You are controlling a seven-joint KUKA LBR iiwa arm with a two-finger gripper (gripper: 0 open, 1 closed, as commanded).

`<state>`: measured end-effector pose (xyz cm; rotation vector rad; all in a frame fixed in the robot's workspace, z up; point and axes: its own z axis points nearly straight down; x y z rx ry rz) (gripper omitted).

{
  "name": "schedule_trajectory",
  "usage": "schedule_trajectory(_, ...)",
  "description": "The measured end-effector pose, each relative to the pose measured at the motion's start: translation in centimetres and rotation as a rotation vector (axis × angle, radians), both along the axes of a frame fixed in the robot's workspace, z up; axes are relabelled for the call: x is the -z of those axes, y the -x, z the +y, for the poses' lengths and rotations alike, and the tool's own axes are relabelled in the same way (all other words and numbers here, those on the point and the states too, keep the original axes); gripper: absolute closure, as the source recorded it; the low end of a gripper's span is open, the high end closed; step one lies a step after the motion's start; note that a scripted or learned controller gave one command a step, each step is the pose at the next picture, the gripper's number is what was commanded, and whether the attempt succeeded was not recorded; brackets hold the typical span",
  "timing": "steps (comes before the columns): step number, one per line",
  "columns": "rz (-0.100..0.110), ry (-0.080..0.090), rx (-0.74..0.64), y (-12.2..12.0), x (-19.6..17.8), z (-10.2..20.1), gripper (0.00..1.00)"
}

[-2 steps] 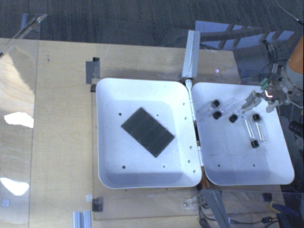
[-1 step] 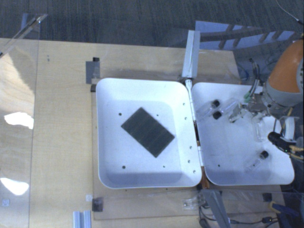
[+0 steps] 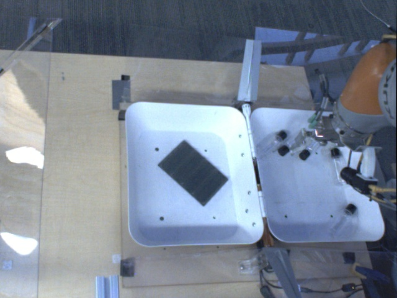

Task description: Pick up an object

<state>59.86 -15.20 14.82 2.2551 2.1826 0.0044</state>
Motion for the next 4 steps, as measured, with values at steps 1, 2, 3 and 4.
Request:
schedule_trajectory(1,0.004,-0.001,-0.006,-0.8,1.6,2.9,0.0)
schedule_trajectory(2,-0.004,0.001,-0.04,-4.2,6.0,0.5,0.0)
schedule_trajectory(3,0.008,-0.002,-0.042,-4.0,5.3,0.6,1.0)
schedule_trajectory(4,0.018,-0.002,-0.013,-6.8,-1.4,5.6,1.0)
